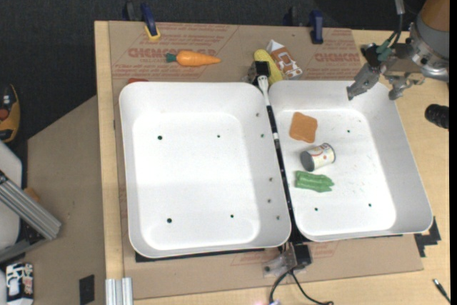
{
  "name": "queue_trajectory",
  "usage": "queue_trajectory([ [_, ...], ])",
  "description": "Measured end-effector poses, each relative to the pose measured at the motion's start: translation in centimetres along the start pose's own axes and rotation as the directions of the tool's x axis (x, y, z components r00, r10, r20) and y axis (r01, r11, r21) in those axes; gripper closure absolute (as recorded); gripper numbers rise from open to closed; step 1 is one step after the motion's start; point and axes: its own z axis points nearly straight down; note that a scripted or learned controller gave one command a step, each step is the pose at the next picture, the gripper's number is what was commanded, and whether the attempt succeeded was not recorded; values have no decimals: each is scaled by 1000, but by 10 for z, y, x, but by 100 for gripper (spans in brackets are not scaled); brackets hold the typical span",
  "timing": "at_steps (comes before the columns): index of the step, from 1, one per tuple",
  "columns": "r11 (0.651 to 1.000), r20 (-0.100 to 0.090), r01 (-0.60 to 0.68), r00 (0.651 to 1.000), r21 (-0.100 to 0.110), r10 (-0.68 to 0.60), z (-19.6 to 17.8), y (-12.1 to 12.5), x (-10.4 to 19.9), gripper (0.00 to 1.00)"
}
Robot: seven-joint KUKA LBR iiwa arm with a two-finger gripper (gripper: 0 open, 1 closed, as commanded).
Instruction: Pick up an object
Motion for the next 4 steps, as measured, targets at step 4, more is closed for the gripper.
queue_trajectory([
  [4,1000,-5,10,1000,3,-10,2,-28,241,100],
])
